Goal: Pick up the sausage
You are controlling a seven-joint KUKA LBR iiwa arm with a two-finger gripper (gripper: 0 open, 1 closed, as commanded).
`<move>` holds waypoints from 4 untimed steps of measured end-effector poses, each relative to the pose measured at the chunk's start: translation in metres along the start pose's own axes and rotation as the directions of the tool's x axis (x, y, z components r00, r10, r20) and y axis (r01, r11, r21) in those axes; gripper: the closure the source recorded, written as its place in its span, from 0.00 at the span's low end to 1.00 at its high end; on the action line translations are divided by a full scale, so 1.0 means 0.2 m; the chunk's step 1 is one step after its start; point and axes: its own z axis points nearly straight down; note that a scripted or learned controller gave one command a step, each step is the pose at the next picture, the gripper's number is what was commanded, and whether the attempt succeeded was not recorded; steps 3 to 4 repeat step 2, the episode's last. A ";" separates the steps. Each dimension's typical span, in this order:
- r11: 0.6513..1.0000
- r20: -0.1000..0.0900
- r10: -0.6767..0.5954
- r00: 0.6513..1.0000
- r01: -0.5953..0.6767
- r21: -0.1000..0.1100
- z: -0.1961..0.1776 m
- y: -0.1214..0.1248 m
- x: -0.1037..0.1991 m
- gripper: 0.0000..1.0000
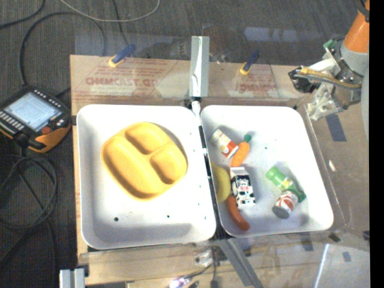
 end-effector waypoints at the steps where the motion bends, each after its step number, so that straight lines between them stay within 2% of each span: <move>1: 1.000 -0.002 -0.002 1.000 0.002 0.000 -0.02 0.01 0.05 1.00; 4: 1.000 0.000 0.001 1.000 -0.001 0.000 -0.04 0.01 0.01 1.00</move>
